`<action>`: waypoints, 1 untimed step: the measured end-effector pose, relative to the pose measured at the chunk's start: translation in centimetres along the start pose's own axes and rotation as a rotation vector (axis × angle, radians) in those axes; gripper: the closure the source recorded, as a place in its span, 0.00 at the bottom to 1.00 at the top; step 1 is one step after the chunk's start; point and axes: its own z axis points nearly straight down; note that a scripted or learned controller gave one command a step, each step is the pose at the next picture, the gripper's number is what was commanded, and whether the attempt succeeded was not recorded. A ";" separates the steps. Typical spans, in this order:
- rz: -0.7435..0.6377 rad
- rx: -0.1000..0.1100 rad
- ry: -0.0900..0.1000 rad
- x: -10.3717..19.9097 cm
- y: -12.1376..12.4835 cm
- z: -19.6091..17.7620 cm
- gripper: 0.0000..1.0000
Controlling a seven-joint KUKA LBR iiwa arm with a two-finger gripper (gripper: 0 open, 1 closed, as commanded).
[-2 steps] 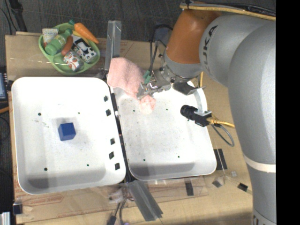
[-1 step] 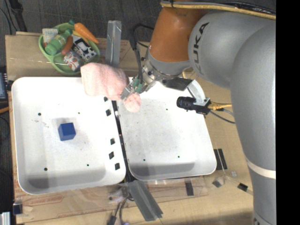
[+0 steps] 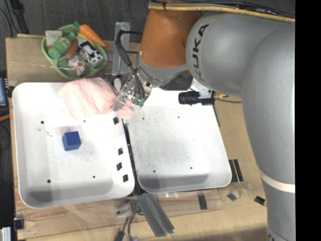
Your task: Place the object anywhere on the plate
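A blue cube (image 3: 71,140) lies on the floor of the left bin (image 3: 30,185), left of its middle. A pale pink, soft-looking flat thing (image 3: 88,96) covers the left bin's far right corner; it may be the plate. My gripper (image 3: 128,97) hangs over the wall between the two bins, at the pink thing's right edge and well to the upper right of the cube. A small pink lump (image 3: 126,112) shows just below the gripper. I cannot tell whether it is held or part of the pink thing.
A green bowl (image 3: 54,62) with a toy carrot and several small packs stands on the bench beyond the left bin. The right bin (image 3: 175,149) lies under the arm's orange band and grey body. Black clips sit along the divide between the bins.
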 end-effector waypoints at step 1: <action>-0.404 0.001 0.001 3.1 4.0 0.0 1.00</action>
